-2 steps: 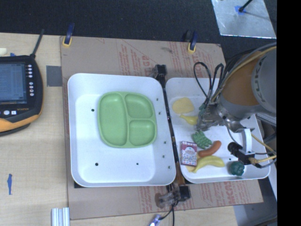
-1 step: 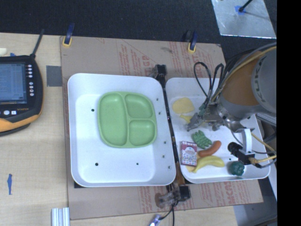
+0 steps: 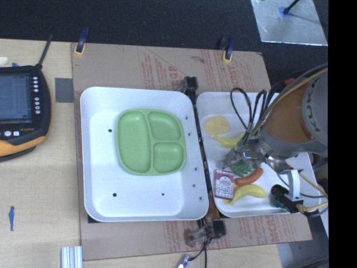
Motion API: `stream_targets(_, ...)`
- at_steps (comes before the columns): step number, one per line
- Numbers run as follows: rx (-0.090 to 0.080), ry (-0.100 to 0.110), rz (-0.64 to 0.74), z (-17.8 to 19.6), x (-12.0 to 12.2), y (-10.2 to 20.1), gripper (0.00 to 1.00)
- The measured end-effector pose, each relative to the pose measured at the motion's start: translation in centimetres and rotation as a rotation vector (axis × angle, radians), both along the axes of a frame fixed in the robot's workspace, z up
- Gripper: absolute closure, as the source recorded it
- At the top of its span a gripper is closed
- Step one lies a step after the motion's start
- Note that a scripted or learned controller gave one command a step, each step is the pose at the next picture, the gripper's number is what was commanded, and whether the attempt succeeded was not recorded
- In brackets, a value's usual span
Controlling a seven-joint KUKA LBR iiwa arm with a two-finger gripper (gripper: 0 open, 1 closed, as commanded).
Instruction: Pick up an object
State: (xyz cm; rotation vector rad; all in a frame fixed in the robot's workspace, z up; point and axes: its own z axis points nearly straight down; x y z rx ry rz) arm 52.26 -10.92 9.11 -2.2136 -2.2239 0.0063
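The right bin (image 3: 207, 106) holds several small things: a pale yellow round piece (image 3: 216, 125), a yellow banana (image 3: 249, 192), an orange-red sausage shape (image 3: 249, 177), a red and white packet (image 3: 224, 183) and a yellow piece (image 3: 228, 142). My gripper (image 3: 240, 159) hangs low over the middle of this bin, just above the sausage shape, with a green part at its tip. The arm's grey body and orange band (image 3: 287, 121) cover the bin's right half. The left bin (image 3: 100, 200) carries a green divided plate (image 3: 150, 142).
A teach pendant with a screen (image 3: 19, 113) lies on the bench at far left. Black cables (image 3: 248, 110) loop from the arm over the right bin's back. Blue-yellow clamps (image 3: 81, 42) (image 3: 227, 48) hold the cardboard sheet at the back edge.
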Motion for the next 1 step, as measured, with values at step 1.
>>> stream_targets(1,-0.001,0.002,0.002,1.00,-0.02,-0.09,1.00)
